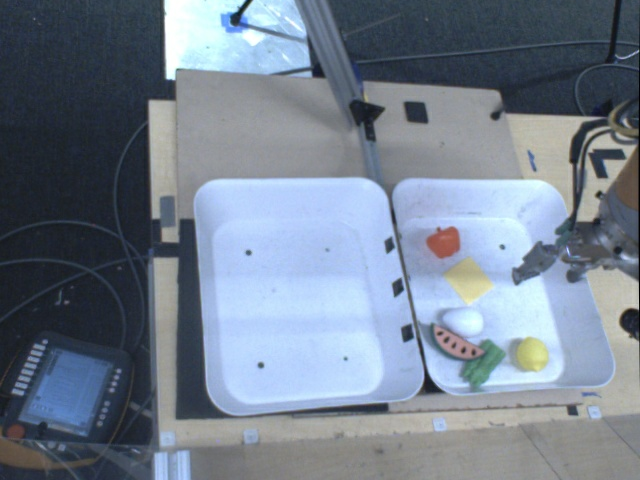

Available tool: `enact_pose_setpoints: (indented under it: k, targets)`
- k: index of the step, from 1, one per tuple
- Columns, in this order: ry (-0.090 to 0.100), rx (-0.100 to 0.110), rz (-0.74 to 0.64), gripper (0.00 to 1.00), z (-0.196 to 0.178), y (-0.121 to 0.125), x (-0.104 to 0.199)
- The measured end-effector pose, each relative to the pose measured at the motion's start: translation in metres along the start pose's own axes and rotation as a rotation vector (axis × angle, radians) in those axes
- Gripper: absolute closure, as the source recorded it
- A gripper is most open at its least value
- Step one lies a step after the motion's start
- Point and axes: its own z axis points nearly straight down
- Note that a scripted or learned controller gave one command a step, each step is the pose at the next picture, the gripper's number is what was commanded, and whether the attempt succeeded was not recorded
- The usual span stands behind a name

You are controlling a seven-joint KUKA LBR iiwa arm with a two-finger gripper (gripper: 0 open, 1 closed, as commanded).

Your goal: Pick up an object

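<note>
Nearest the camera, along the right bin's (575,268) 6 o'clock edge, lie a watermelon slice (455,344), a green piece (483,362) and a lemon (532,354), with a white egg (462,320) touching the slice at its 12 o'clock. They sit loose and scattered, probably dropped in as pick targets, while the left bin (215,288) would serve as somewhere to set things down. A yellow square (469,279) lies mid-bin, a red pepper (443,241) at its 11 o'clock. The gripper (543,261) hangs over the bin's 3 o'clock side with nothing between its fingers; whether they are spread or pressed together cannot be told. The square, the likeliest target, lies near the gripper at its 8 o'clock, apart from it.
</note>
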Motion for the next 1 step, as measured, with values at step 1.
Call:
enact_pose_setpoints:
  k: [1]
  targets:
    - [0.0, -0.001, -0.001, 1.0, -0.0106, 0.0004, 0.0]
